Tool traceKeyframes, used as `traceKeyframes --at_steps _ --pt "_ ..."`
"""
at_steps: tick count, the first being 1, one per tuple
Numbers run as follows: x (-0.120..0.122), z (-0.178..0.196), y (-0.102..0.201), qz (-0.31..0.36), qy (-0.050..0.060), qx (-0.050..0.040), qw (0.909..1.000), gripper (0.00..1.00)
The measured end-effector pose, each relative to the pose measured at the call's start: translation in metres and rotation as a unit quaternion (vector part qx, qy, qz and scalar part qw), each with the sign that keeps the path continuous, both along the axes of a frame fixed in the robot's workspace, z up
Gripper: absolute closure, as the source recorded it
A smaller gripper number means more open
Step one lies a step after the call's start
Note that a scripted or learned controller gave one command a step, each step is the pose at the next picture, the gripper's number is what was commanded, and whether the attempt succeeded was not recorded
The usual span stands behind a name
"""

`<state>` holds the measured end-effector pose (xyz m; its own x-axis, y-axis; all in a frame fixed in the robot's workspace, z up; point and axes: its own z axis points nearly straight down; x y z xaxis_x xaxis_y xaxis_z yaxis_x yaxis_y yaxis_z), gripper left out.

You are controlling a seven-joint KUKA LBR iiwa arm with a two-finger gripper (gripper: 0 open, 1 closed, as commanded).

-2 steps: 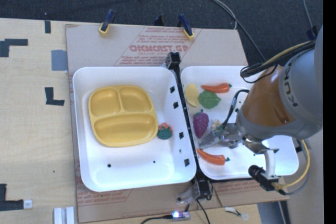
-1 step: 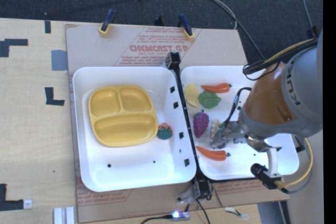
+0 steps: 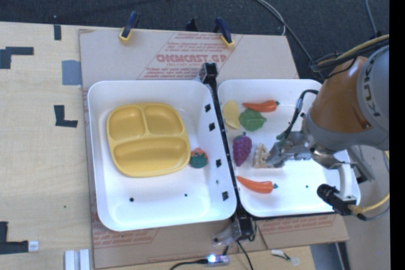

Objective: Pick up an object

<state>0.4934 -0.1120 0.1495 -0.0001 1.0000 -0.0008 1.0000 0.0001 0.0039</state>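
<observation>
Objects for picking: several toy foods are seen lying in the right bin point(image 3: 316, 202) — a purple grape bunch point(image 3: 242, 148), a green leafy piece point(image 3: 252, 119), a yellow piece point(image 3: 231, 114), an upper carrot point(image 3: 261, 105), a lower carrot point(image 3: 255, 184) and a small pale block point(image 3: 260, 155).
Gripper: the gripper point(image 3: 276, 155) is shown low over the right bin, just beside the pale block; whether anything is pinched, or how the tips stand, cannot be told from this angle.
Arm: the grey arm point(image 3: 345, 112) with its orange band is seen reaching in from the right.
Left bin: a yellow divided tray point(image 3: 149, 139) is held in the left bin point(image 3: 126, 212), with a small green-and-red toy point(image 3: 198, 159) touching the tray's right edge.
Bench: both bins are set on a cardboard sheet point(image 3: 183, 57), clamped at its far edge.
</observation>
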Motion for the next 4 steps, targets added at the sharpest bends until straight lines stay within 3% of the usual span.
traceKeyframes --at_steps 2,4 --pt "0.007 0.085 0.002 0.000 0.001 0.0003 1.0000 1.00" --pt "0.040 0.091 0.101 0.002 0.002 0.0009 1.0000 1.00"
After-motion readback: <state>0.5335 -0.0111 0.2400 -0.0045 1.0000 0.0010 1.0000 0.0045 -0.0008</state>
